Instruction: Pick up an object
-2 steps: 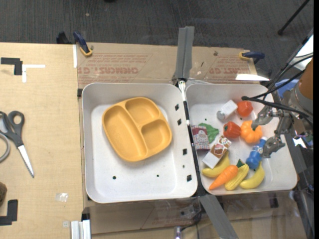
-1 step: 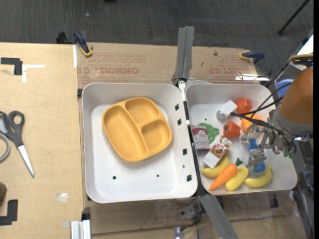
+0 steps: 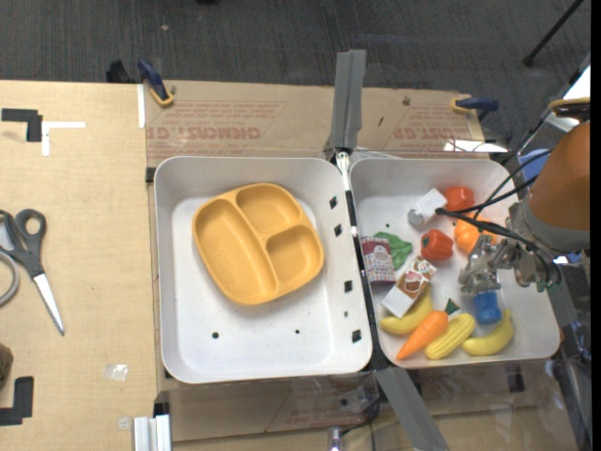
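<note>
Metal fingers of the pincer (image 3: pixel 479 269) hang low over the right bin (image 3: pixel 376 178), near its right wall, and we cannot tell how far apart they stand or whether anything sits between them, so we claim no hold. We judge that the arm (image 3: pixel 568 191) comes in over the right rim because the pile lies on that side.

Just below the pincer, toward the bin's near edge, lies a blue block (image 3: pixel 486 307), perhaps touching the tips; we take it for the likeliest target, though the task names none. Beside it along the near edge lie a yellow banana (image 3: pixel 490 341), a yellow corn-like piece (image 3: pixel 451 336), a carrot (image 3: pixel 424 334) and a second banana (image 3: pixel 408 317), crowded as loose toys settle.

Left of the pincer sits a red tomato-like piece (image 3: pixel 437 244), with an orange fruit (image 3: pixel 467 236) close by and another red-orange piece (image 3: pixel 459 197) nearer the far edge. A white piece (image 3: pixel 428 204) lies there too, while a small packet (image 3: pixel 378 259) and green leaves (image 3: pixel 398 246) rest by the left wall.

In the left bin (image 3: pixel 169 280) a yellow divided plate (image 3: pixel 258 242) lies alone in the middle. Scissors (image 3: pixel 33 261) lie on the bench's left edge.
</note>
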Controlling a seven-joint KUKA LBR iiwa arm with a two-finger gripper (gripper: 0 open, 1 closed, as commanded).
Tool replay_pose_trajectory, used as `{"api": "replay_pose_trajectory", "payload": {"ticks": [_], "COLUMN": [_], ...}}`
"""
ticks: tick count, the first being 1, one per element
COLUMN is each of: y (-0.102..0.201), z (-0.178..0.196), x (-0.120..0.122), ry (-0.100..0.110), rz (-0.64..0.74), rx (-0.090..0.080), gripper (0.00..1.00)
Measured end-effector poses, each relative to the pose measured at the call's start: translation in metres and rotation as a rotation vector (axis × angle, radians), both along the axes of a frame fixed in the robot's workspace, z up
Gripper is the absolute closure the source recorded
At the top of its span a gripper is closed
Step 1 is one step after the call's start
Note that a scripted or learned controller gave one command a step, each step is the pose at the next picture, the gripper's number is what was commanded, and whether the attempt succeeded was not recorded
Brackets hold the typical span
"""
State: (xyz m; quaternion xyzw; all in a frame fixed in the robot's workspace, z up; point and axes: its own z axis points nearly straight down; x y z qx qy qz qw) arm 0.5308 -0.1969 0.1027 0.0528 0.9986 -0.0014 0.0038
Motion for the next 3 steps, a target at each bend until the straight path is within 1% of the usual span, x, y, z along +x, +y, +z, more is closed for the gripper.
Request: {"api": "replay_pose_trajectory", "payload": {"ticks": [1,2,3], "y": [-0.009,0.015,0.049], "z": [-0.008,0.106,-0.011], "x": [0.101,0.063,-0.034], "ry": [0.0,0.002,0.006], "rz": [-0.334,-0.409,-0.344], "rx": [0.003,0.004,0.005], "gripper": [1.0,1.0,1.0]}}
